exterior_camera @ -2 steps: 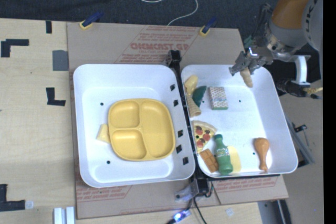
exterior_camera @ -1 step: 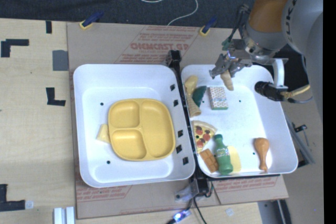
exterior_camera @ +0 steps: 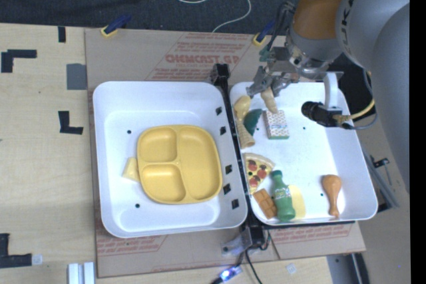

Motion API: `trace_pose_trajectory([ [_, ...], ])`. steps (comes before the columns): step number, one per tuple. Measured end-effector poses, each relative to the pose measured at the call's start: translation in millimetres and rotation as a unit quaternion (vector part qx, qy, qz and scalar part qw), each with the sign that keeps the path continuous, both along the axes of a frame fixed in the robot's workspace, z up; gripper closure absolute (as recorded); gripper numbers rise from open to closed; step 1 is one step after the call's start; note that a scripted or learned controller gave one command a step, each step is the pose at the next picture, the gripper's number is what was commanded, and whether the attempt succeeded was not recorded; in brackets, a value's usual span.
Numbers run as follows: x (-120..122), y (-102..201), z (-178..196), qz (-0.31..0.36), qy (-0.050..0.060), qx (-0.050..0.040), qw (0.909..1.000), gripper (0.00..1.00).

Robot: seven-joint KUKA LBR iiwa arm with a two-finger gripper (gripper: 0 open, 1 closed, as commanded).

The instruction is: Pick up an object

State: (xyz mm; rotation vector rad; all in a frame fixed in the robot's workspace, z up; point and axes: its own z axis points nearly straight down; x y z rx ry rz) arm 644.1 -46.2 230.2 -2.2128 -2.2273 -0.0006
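1. The gripper (exterior_camera: 268,84) hovers over the upper left corner of the right bin (exterior_camera: 346,143); I cannot tell whether it is open or closed.
2. A tan piece (exterior_camera: 269,102) lies just below it, and a speckled white packet (exterior_camera: 277,124) lies lower still.
3. The red print on the cardboard (exterior_camera: 200,60) is unreadable.

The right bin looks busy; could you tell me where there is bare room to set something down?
The right bin is bare in the middle, between the packet, the drumstick and the green bottle. The left bin has a bare strip beyond the yellow plate. The right bin's left edge is crowded.
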Motion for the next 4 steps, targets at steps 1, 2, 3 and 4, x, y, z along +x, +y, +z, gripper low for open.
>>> trace_pose_trajectory([
  [1,-11,52,7,0.0,0.0,0.0003,1.0,1.0],
  [2,-24,107,-13,0.0,0.002,-0.0004,1.0,1.0],
  [3,-19,134,-6,-0.001,0.0,-0.0004,1.0,1.0],
  [4,-14,117,-6,-0.003,0.001,-0.001,1.0,1.0],
])
